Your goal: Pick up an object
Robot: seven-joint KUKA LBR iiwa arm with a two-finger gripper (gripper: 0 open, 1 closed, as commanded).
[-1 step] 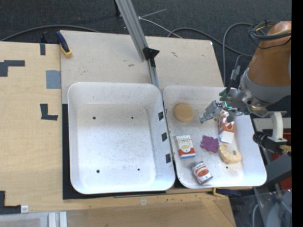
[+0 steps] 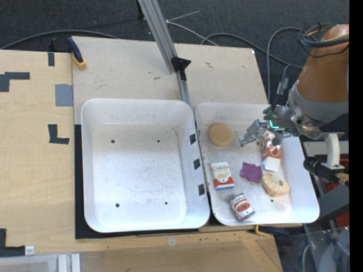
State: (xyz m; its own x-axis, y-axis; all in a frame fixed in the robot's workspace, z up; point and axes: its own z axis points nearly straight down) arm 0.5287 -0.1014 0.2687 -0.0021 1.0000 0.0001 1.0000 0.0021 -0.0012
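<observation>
Where bent low, pincer (image 2: pixel 253 134) over right bin (image 2: pixel 303 208).

Five small things lie in the right bin (image 2: pixel 306 208). A tan puck (image 2: pixel 220 135) sits at ten o'clock, a purple lump (image 2: pixel 250 172) at centre (a red-and-white carton (image 2: pixel 222 175) just beside it at nine o'clock).

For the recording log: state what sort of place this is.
Likely a robotics lab grasping bench: two white bins side by side, an arm's gripper over small items like a round cookie, and loose cables.

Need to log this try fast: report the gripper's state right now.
Gripper: over the right bin, between the round tan disc and the orange-and-white carton; open or shut cannot be told.
</observation>
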